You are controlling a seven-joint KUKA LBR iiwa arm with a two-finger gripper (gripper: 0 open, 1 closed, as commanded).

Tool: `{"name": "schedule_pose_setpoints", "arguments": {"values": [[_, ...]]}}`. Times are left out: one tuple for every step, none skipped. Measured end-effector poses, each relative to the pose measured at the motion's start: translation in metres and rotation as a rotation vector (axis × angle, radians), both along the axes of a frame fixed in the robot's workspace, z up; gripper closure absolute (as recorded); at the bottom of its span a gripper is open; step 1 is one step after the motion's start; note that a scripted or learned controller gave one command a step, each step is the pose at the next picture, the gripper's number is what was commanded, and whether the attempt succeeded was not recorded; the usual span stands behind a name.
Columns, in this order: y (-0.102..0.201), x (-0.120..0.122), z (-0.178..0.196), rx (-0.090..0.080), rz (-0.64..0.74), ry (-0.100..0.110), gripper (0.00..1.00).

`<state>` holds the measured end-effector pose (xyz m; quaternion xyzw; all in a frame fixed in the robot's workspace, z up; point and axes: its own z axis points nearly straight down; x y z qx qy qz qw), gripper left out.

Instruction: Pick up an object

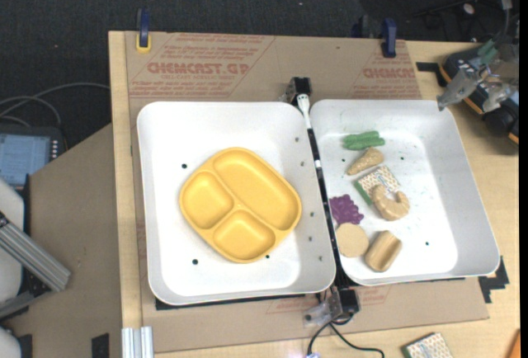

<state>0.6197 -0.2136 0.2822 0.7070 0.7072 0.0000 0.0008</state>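
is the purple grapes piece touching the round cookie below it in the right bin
Touching. In the camera view the grapes sit directly against the top edge of the cookie, with no white bin floor showing between them.

My gripper (462, 88) hangs over the bench just past the far right corner of the right bin (462, 183). In that bin's left half I see a green piece (363, 140), a wedge (366, 160), a sandwich (378, 181), a croissant (390, 203), purple grapes (346, 207), a round cookie (352, 240) and a tan roll (383, 251). A yellow divided plate (239, 204) sits mid left bin (165, 183).
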Motion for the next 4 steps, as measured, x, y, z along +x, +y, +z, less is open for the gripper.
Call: {"name": "schedule_pose_setpoints", "arguments": {"values": [[0.041, 0.043, -0.099, 0.005, 0.005, 0.008, 0.0], [0.089, 0.045, -0.205, 0.006, 0.004, 0.011, 0.0], [0.085, 0.048, -0.186, 0.0, 0.002, -0.002, 1.0], [0.085, 0.048, -0.187, 0.0, 0.002, -0.001, 0.0]]}}
